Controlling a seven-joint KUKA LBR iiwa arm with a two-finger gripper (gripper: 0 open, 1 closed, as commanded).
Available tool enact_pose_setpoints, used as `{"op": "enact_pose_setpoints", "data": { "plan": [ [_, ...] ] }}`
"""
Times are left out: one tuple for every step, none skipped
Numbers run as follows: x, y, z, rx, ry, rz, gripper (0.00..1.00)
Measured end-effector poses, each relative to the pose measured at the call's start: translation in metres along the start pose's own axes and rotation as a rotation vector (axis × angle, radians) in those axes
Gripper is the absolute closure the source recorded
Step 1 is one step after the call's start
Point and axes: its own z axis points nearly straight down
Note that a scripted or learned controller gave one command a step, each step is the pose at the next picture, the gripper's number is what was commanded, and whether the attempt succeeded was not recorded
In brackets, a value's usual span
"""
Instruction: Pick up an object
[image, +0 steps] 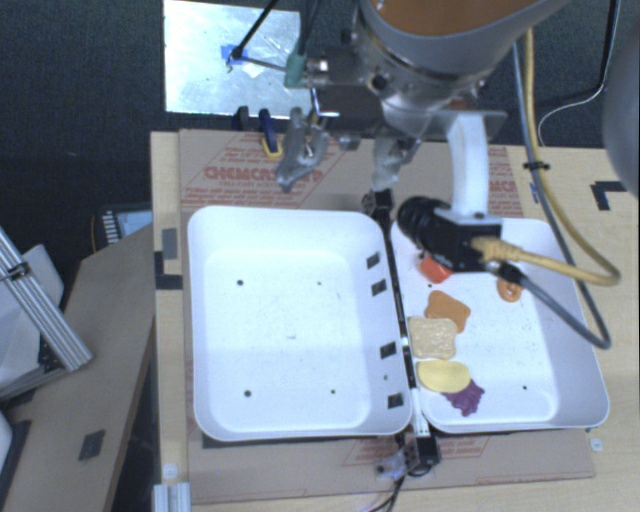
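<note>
Along the right bin's (575, 400) left edge, an orange piece (449, 307), a tan piece (434, 337), a yellow piece (443, 376) and a purple piece (465, 398) are left unpicked; the gripper's (335, 150) state cannot be told above the bins' far edge.

Grey arm (440, 45) with orange band, metallic end effector (340, 160), yellow and grey cables.

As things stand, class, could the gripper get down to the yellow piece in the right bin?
Probably yes. The yellow piece lies uncovered near the front of the right bin, with only the tan piece touching its far edge. The gripper hangs above the bins' far edge.
</note>
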Motion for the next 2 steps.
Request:
{"op": "enact_pose_setpoints", "data": {
  "plan": [
    [0.0000, 0.0000, 0.0000, 0.000, 0.000, 0.000, 0.00],
    [0.0000, 0.0000, 0.0000, 0.000, 0.000, 0.000, 0.00]
  ]
}}
